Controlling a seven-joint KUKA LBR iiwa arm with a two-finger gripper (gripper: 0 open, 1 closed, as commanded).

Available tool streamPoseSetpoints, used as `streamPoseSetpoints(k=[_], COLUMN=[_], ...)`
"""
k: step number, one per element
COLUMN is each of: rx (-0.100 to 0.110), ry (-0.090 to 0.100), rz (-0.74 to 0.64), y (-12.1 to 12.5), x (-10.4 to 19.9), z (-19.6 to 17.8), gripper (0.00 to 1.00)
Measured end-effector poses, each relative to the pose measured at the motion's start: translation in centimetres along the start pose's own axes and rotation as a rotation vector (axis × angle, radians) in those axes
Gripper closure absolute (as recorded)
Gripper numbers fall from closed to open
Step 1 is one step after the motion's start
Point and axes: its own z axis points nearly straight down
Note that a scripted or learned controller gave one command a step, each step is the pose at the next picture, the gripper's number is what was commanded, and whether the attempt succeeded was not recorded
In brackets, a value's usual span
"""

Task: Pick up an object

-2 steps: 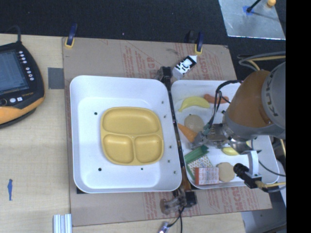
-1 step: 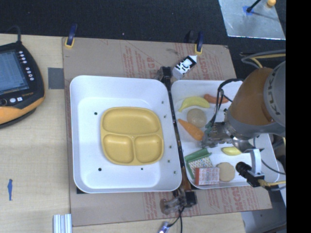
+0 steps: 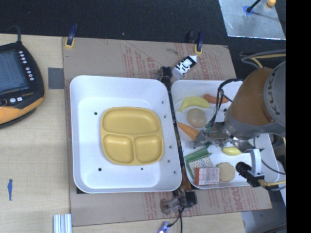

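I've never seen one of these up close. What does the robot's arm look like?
The arm is thick and rounded, grey with a broad orange band above the wrist. A thin black cable loops beside it. The gripper end is dark metal with a white bracket nearby.

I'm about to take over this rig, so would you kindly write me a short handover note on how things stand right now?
Gripper: low in the right bin, among the food items; I cannot tell whether it grips anything.
Right bin items: banana, pale round item, carrot, green piece, printed packet, tan round piece, small yellow piece.
Left bin: holds the yellow tray.
Done: arm has reached into the bin.
Left: secure one item and lift it.
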Motion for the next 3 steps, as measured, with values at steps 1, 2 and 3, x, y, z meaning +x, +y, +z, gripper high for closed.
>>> streamPoseSetpoints(k=[1,2,3], rx=[-0.003,-0.001,0.001], ry=[0.002,0.0,0.001], rz=[0.007,0.004,0.003], y=[7.2,5.4,5.4], x=[0.7,0.3,0.2], z=[1.0,1.0,0.0], gripper=[0.0,0.0,1.0])
